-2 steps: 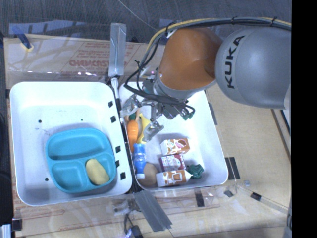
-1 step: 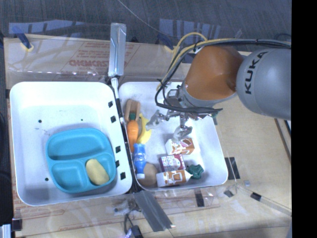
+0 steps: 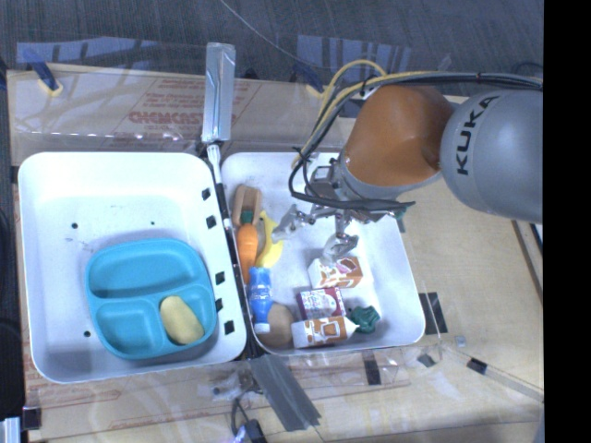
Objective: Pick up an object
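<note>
Arm is hanging over the right bin [image 3: 392,247], reaching in from the right edge, orange wrist above the bin's back half. Gripper [image 3: 319,229] is sitting low over bare floor near the bin's middle, w/ metal linkage spread left and right; it's looking released, nothing between the fingers.

Nearest target, by my read: the small carton [image 3: 337,270], lying just toward the front edge from the gripper, almost under the right finger. Its long axis is running roughly left-right, slightly tilted. A second carton [image 3: 320,301] and a third [image 3: 323,330] are stacking up behind it toward the front edge, w/ a green bit [image 3: 367,318] beside them at the front-right.

Along the left wall: carrot [image 3: 247,245], banana [image 3: 269,243], bottle [image 3: 260,295], all running front-to-back, well left of the gripper.

Left bin [image 3: 55,192] is carrying a blue tray [image 3: 138,270] w/ a lemon [image 3: 181,320] in its front compartment, far from the arm.

So next move likely calls for a short shift toward the front edge, then down.
</note>
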